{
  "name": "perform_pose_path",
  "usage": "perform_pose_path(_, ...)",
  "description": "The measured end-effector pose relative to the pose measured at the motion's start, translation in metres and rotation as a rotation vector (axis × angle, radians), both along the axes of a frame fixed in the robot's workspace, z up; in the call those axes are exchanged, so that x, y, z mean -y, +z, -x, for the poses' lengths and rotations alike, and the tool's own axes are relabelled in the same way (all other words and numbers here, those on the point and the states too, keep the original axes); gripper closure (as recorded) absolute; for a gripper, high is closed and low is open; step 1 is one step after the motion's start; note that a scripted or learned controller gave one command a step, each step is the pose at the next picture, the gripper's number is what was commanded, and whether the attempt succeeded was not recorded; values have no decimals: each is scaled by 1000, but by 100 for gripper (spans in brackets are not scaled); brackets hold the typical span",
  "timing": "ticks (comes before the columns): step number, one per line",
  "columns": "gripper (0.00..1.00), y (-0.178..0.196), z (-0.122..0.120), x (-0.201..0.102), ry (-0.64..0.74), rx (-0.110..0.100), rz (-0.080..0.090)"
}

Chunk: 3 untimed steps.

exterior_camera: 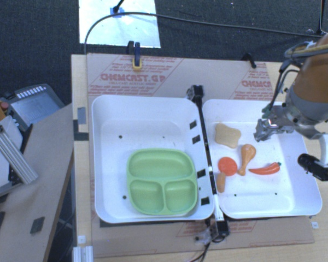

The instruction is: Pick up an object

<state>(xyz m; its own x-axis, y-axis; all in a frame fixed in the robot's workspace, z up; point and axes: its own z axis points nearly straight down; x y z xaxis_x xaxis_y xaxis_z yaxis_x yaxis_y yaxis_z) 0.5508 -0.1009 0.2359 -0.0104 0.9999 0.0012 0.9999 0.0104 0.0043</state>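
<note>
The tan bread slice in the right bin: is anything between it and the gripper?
Nothing visible is. The gripper hangs over the right bin, to the right of the bread slice, with bare white floor between them. The drumstick and chili pepper lie nearer the camera.

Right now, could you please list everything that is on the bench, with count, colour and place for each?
white bins: 2, white, side by side on the bench
divided plate: 1, light green, three compartments, in the left bin toward its front
bread-like piece: 1, beige, right bin, rear left
drumstick-shaped toy: 1, orange-tan, right bin, middle
round piece: 1, red-orange, right bin, left of the drumstick
chili pepper: 1, red, right bin, right of the drumstick
small piece: 1, orange, right bin, by the divider, below the round piece
clamp: 1, yellow and black, rear edge of the board
arm: 1, grey with orange band, from the right
hand: 1, metal, over the right bin's rear
</note>
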Motion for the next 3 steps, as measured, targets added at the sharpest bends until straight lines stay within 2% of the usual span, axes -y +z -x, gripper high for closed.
perform_pose_path(2, 100, -20, -10, -111, 0, -3, -1)
perform_pose_path(3, 100, -9, -14, -163, 0, -2, -1)
